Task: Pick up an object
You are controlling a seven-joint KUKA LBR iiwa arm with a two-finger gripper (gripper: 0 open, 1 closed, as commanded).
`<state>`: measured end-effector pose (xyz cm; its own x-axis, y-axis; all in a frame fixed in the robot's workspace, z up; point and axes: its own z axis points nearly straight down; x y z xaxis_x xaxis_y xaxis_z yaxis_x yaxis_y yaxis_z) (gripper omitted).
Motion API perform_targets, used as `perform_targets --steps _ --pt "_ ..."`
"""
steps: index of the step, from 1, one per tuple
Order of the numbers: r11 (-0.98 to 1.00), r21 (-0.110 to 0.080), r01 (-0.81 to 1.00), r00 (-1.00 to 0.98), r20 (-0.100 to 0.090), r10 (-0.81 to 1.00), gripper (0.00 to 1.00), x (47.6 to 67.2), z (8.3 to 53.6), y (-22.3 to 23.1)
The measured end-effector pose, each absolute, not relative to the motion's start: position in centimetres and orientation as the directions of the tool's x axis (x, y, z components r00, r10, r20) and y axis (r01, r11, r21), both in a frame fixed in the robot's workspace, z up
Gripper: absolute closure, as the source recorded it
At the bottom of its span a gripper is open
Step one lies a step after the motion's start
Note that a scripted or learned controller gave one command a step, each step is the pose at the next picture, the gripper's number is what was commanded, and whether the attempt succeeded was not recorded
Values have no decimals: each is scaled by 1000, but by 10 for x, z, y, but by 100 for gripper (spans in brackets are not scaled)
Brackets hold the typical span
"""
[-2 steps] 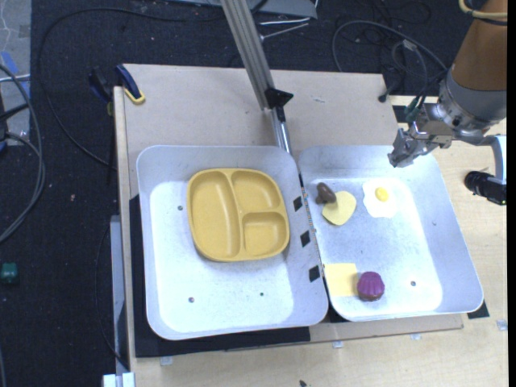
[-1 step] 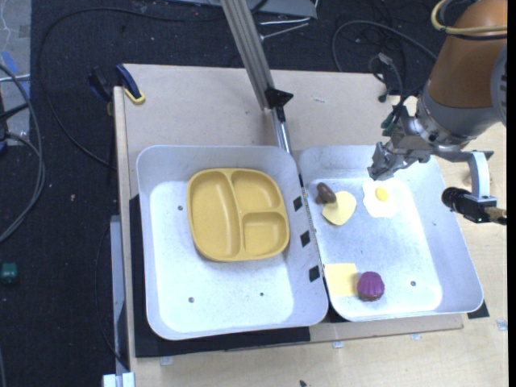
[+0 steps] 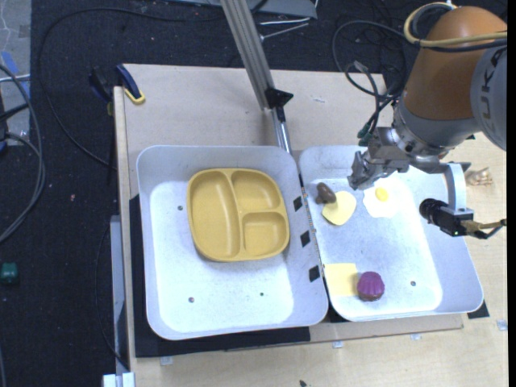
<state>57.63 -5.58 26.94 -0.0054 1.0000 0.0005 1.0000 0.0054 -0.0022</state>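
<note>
In the right bin [image 3: 451, 285] lie several small things: a brown lump [image 3: 326, 192] at the left, a pale yellow piece [image 3: 341, 208] touching it, a white fried egg with a yellow yolk [image 3: 381, 201], a yellow square block [image 3: 340, 279] and a purple ball [image 3: 370, 285] near the front. My gripper [image 3: 360, 177] hangs over the back of this bin, just above and between the pale yellow piece and the egg. Nothing shows between its fingers.
The left bin [image 3: 161, 240] holds a yellow divided tray [image 3: 238, 214]. A slanted metal pole [image 3: 251, 51] rises behind the gap between the bins. Black clips [image 3: 306, 236] sit along the shared bin edge. Bare bench lies at the back.
</note>
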Motion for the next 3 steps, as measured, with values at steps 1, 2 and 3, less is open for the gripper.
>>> perform_targets --steps 1,2,3 --pt "8 -2 1000 -8 1 1000 100 568 256 2" --pt "8 -4 1000 -8 1 1000 100 550 241 50" --pt "8 -2 1000 -8 1 1000 100 537 245 95"
